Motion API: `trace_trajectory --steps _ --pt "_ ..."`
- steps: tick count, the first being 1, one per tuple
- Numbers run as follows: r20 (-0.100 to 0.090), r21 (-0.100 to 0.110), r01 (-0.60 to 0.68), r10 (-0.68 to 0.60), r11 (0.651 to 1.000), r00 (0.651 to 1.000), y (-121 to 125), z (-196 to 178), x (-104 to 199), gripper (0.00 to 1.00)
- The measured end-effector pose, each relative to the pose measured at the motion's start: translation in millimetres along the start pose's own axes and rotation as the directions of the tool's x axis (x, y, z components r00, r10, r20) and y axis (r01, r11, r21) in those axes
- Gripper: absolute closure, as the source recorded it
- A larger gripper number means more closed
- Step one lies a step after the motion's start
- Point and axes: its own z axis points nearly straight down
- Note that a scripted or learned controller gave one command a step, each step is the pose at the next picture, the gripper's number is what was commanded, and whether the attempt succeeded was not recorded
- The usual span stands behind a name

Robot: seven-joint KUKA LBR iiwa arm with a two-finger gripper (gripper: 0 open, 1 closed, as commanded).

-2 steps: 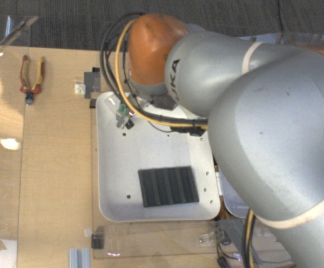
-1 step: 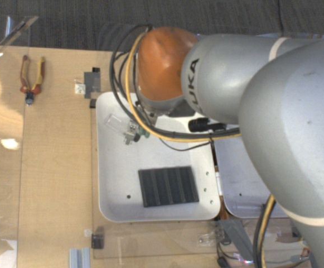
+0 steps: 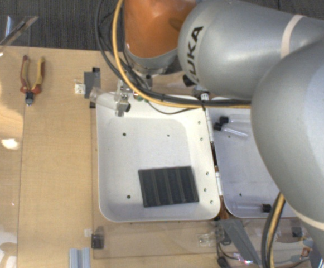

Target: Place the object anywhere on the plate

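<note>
Looming closest, the grey arm (image 3: 262,66) with its orange band (image 3: 150,18) crosses from three o'clock over the right bin (image 3: 237,166) toward twelve o'clock above the left bin (image 3: 109,149). Its gripper is hidden, so finger state cannot be told. A dark ribbed plate (image 3: 168,186) lies at six o'clock in the left bin. Red-handled pliers (image 3: 31,78) rest on the bench (image 3: 50,177) at ten o'clock.

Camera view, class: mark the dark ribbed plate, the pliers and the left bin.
Plate (image 3: 168,186), camera view, centre of its ribbed top.
Pliers (image 3: 31,78), camera view, between the red and yellow handles near the joint.
Left bin (image 3: 145,130), camera view, bare white floor above the plate.
</note>
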Motion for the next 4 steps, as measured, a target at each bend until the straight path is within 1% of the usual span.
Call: trace_trajectory --steps 1,2,3,4 --pt "-0.004 0.002 0.051 -0.051 0.999 0.999 0 71 -5 1.0" --pt "0.0 0.0 0.021 -0.021 1.0 1.0 -91 137 69 1.0" --pt "0.001 -0.001 0.161 -0.161 0.987 0.987 -8 24 69 1.0" --pt "-0.001 -0.002 0.548 -0.548 0.836 0.836 -2 28 22 1.0"
